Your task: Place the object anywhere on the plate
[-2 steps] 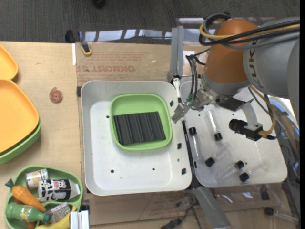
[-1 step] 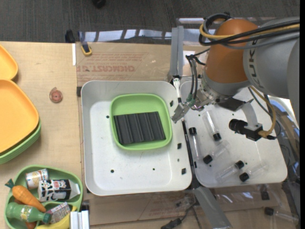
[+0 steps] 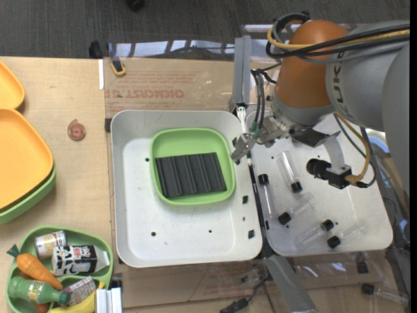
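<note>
Pale wooden bench [image 3: 78, 96] under two white bins, dark carpet [image 3: 195, 5] beyond its far edge, brown cardboard [image 3: 169, 90] just behind the bins. At the bench's left edge, cut off by the frame: stacked orange plates [image 3: 19, 155]. At its near left corner, cropped along the bottom: a green bowl [image 3: 60, 229] of toy food and small packets, labels too small to read. Near the left bin's far left corner, on bare wood: a small pink disc [image 3: 77, 130], nature unclear.

In the left bin [image 3: 182, 233], toward its far edge: the green plate [image 3: 192, 139], square with rounded corners. Flat on that plate, well inside its rim: the dark ribbed slab [image 3: 191, 175], long axis running left to right along the bin and slightly tilted, ribs crossing it from far side to near side.

Over the far left corner of the right bin [image 3: 352, 227], hiding much of that corner: the arm [image 3: 313, 64], with cables looped around it. Scattered on the bin's floor: clear tubes [image 3: 287, 168] with black caps, faint against the white.

At the wall shared by the bins, just beside the plate's right edge: the gripper [image 3: 242, 147], small and grey below the bulky wrist. Open or closed: cannot tell. Holding or touching anything: cannot tell either.
</note>
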Controlling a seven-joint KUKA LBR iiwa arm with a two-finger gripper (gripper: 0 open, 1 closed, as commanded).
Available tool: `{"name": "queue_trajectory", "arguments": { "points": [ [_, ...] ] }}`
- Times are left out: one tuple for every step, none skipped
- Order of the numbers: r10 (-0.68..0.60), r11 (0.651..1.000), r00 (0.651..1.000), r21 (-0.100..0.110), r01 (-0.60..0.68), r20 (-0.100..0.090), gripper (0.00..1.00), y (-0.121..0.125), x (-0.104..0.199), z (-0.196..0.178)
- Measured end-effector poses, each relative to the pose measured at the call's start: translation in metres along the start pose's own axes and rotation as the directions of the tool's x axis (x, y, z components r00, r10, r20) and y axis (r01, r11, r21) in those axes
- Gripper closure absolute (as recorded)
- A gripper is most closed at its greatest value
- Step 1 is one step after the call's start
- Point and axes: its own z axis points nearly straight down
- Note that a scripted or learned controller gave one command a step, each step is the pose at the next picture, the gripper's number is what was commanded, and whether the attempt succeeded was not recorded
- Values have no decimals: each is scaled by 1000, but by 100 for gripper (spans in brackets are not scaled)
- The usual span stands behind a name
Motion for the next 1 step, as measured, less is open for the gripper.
{"name": "queue_trajectory", "arguments": {
  "points": [
    [40, 999, 999, 0, -40, 0, 0, 17, 45, 0]
  ]
}}
